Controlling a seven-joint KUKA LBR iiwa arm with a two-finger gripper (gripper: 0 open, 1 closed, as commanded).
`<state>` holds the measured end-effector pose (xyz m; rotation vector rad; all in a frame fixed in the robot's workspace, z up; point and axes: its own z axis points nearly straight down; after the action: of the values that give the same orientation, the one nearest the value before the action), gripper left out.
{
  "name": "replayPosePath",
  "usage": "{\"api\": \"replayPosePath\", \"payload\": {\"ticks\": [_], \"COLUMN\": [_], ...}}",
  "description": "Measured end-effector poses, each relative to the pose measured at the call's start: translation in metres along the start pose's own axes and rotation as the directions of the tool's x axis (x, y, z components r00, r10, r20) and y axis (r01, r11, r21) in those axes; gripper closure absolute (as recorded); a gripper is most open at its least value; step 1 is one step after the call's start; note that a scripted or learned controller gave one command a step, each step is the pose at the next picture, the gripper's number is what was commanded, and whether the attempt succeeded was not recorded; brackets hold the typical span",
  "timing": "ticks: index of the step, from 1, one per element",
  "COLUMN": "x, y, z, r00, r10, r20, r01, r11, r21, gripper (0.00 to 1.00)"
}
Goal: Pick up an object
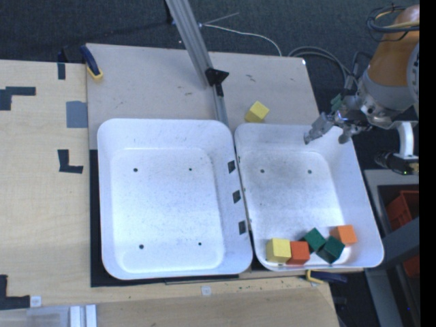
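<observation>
Coloured small blocks, a yellow cube (278, 249), an orange-red cube (299, 252), two dark green blocks (323, 244) and an orange cube (346, 234), crowd the right-hand shallow white bin's (286, 182) near corner. Grey two-finger hand (328, 131) hovers over the far rim, slightly spread and holding nothing; it should descend on an outer block, fingers clear of neighbours.

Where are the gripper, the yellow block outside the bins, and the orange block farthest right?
gripper (329, 131): camera view, midway between its fingertips.
yellow block (257, 112): camera view, its top face.
orange block (346, 234): camera view, its top face.
</observation>
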<state>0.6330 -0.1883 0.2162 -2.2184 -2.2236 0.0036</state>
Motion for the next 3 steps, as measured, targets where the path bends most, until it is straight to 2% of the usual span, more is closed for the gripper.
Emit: {"api": "replayPosePath", "payload": {"ticks": [1, 2, 3], "x": [0.001, 0.029, 0.089], "y": [0.000, -0.087, -0.138], "z": [-0.010, -0.043, -0.041], "r00": [1.000, 1.000, 1.000], "r10": [-0.001, 0.002, -0.003], "r20": [0.000, -0.002, -0.003], "r01": [0.001, -0.002, 0.003], "r11": [1.000, 1.000, 1.000], "r21": [0.000, -0.002, 0.002], "gripper": [1.00, 1.00, 1.00]}}
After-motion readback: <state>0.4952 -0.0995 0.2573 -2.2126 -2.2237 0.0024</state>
